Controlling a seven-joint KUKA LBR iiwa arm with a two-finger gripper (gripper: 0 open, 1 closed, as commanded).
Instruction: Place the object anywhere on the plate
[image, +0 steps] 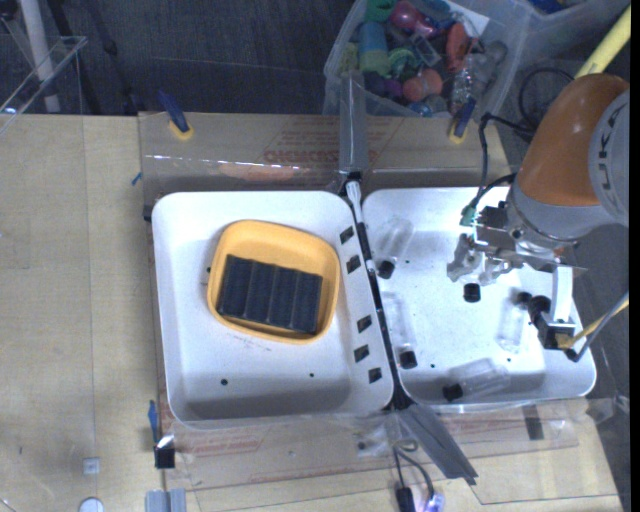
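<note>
Although I can see the fingers (470, 268) hanging over the right bin (430, 330), the wrist hardware hides them enough that I cannot tell from my screen how far apart they stand or whether anything sits between them. A small dark cap-like part (470, 292) shows just below them, and I cannot say if it belongs to the tool or lies on the bin floor. Above them the grey wrist widens into the orange band (575, 135) of the arm, which reaches in from the right side of the right bin.

On the right bin's floor I make out several clear plastic pieces: one near its left wall toward the back (393, 240), one near its front edge (480, 378), and one under the arm's bracket (512, 325). They are hard to read against the white.

Left of the divider, the left bin (190, 380) holds the yellow plate (272, 280), roughly central. A black ribbed rectangular object (272, 293) lies flat on the plate, inside its rim.

Behind both bins, a clear tub of coloured toys (415, 50) stands on the desk (60, 300).
</note>
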